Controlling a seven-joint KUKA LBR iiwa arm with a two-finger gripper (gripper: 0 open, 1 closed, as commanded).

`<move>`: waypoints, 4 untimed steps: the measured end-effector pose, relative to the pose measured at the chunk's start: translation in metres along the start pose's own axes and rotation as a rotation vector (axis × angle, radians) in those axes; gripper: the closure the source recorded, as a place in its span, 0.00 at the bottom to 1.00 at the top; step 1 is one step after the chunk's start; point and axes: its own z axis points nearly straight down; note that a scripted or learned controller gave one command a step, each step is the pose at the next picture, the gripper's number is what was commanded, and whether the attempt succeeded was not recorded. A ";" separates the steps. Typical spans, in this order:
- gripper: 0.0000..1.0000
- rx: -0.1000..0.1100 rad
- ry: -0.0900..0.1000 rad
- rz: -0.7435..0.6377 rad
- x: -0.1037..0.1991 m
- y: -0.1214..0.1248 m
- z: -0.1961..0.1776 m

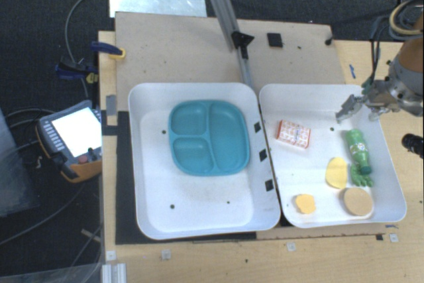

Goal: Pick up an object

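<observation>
The gripper (358,107) hangs over the top right part of the right bin (311,97), near its far rim, with the grey arm (407,73) reaching in from the right. Its two fingers look spread a little, and nothing sits between them.

Just below the gripper, along the bin's right side, lies a green bottle (358,149), its length running toward the near edge. Some darker green bit (362,175) rests at the bottle's lower end, too small to make out. Just left of that is a pale yellow piece (336,172), and below it a round tan disc (358,201) near the bin's front right corner. A smaller orange-yellow lump (305,203) lies further left along the front. Well apart from those, toward the bin's upper left, a small red-and-white patterned packet (293,134) lies flat.

The left bin (149,209) sits beside it, their rims meeting in the middle. It holds a teal divided plate (209,137) with three compartments, set in the bin's upper half.

Past the bench's left edge a handheld control pendant (71,138) with a lit screen rests on the dark floor.
</observation>
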 end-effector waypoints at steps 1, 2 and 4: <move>0.00 0.001 0.000 0.001 -0.002 0.005 0.061; 0.00 -0.002 0.000 0.001 -0.002 0.006 0.112; 1.00 -0.008 -0.002 -0.003 0.002 0.006 0.053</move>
